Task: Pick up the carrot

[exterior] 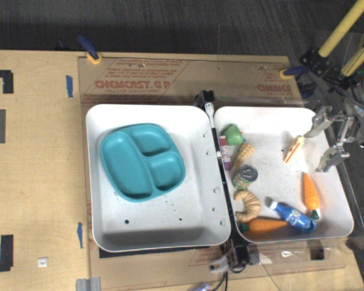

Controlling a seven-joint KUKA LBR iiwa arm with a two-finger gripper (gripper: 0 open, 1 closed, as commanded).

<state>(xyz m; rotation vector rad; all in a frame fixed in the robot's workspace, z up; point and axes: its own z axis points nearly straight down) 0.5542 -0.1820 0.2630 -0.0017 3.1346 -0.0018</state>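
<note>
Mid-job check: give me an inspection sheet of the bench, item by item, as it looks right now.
Surface: two white bins side by side, left bin and right bin, on a cardboard sheet.
Job's things: two orange carrot-like items in the right bin, one by its right wall, one along its near edge.
Clutter: teal divided plate in the left bin; in the right, a blue bottle, green piece, croissant, grey disc, small orange-and-white piece.
Grippers: gripper over the right bin's right edge, nothing between its fingers.
Cables: nothing seen.
Surroundings: blue clamps, dark floor.
</note>
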